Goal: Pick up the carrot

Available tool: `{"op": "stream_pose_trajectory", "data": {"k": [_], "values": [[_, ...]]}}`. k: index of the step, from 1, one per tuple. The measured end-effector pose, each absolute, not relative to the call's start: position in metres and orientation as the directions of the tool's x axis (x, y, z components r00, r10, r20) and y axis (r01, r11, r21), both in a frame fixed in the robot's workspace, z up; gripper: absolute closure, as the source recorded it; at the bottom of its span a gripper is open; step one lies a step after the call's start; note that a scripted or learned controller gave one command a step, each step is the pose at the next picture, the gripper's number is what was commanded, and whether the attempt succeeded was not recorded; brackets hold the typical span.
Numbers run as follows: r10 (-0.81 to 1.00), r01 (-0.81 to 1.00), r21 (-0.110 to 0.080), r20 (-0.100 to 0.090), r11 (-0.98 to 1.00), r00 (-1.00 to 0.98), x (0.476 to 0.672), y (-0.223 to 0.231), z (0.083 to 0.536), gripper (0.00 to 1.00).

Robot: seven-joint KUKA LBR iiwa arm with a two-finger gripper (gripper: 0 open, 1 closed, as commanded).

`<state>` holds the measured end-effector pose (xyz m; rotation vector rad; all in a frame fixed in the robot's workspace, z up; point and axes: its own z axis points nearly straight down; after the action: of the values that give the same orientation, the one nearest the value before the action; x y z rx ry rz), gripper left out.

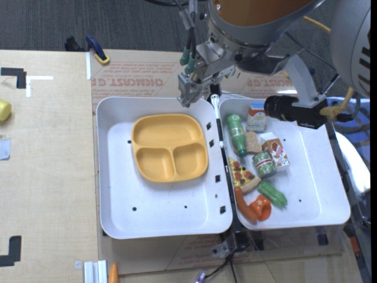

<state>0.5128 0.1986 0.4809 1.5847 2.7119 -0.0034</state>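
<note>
1. Reaching the carrot (244,206) is the step in hand: it lies in the right bin (330,175), at the near-left corner, slanting along the wall that divides the two bins.
2. The hand (189,93) hangs above the far rim where the bins meet, well apart from the carrot; whether it is open or closed cannot be told, and nothing shows in it.
3. A good approach would likely bring the hand toward the near side and down over the carrot's middle, with the grip set across its width rather than along its length.
4. The dividing wall sits just beside the carrot, so the side of the hand next to it probably has little room; a slightly inward offset may help.
5. A red piece (261,208) touches the carrot's near end, and a green vegetable (272,194) lies just beside that, so either could be caught by mistake.
6. A pizza slice (242,175) rests just above the carrot; a green bottle (237,133), a can (264,164) and small cartons (276,152) crowd the bin farther back.
7. The left bin (118,175) carries a yellow divided plate (169,147), out of the way.
</note>
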Motion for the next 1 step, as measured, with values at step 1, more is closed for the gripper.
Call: {"op": "stream_pose_trajectory", "data": {"k": [1], "values": [[0.811,0.811,-0.003,-0.001,0.585,-0.585,0.4795,0.1858,0.3439,1.0]]}}
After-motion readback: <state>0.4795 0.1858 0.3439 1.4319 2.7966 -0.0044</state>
